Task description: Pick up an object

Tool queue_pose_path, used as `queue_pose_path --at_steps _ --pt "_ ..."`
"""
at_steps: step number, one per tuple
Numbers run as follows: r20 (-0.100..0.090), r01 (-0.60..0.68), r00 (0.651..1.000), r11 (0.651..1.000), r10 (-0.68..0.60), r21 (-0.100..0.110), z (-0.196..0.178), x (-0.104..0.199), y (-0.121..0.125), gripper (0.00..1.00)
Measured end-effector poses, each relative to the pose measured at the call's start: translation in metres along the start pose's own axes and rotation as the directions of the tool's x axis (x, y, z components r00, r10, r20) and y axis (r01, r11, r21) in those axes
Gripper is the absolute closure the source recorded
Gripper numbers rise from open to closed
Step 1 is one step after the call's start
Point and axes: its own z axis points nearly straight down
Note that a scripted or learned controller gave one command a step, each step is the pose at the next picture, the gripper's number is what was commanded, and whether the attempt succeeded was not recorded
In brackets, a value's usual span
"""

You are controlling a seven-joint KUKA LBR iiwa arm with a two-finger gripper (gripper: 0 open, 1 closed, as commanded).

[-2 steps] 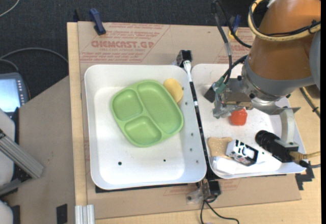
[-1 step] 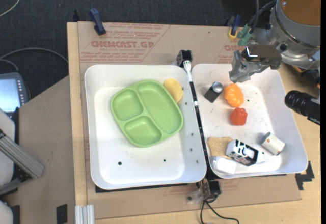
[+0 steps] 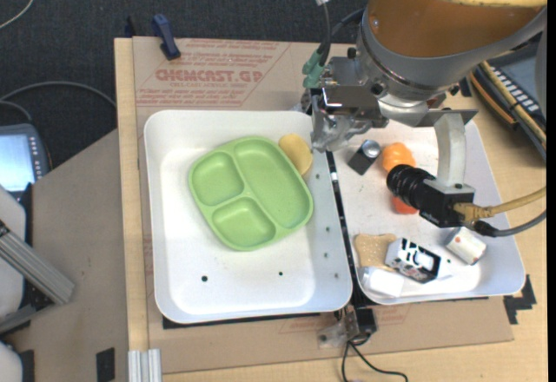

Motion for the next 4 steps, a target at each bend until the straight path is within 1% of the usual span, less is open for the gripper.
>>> queue_pose_path --at_steps 1,2,3,4 --pt "0.002 -0.015 1.0 1.0 0.015 -0.004 -0.022 -0.075 0.0 1.0" --pt "0.002 -0.006 1.0 1.0 0.006 0.007 -0.004 -0.024 0.0 1.0" --pt "0.0 -0.012 1.0 1.0 0.012 -0.007 -0.076 -0.061 0.0 1.0" --pt "0.003 -0.013 1.0 1.0 0.013 0.008 -0.027 -0.095 0.023 1.0"
